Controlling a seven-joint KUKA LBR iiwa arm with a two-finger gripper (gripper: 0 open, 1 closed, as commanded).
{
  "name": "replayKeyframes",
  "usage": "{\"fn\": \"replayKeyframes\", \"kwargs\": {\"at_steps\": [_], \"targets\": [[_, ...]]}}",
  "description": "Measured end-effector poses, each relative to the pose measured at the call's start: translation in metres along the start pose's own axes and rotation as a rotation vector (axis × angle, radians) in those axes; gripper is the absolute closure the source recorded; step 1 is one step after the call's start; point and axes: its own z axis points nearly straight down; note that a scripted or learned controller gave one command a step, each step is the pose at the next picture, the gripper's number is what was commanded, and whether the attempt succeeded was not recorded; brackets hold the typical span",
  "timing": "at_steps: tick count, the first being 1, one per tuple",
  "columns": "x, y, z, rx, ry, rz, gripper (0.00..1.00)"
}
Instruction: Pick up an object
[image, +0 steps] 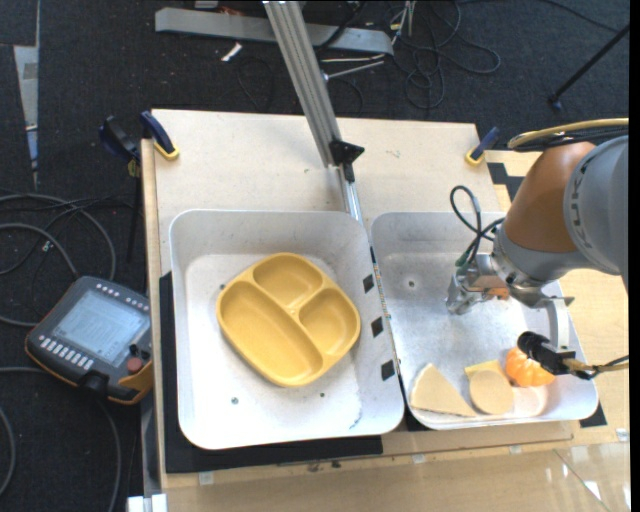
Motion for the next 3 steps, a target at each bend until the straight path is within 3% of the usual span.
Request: {"fn": "replayKeyframes", "kwargs": {"at_steps": [3], "targets": [[-0.004,-0.006,-0.162,-0.005,-0.002,-0.002,1.0]]}}
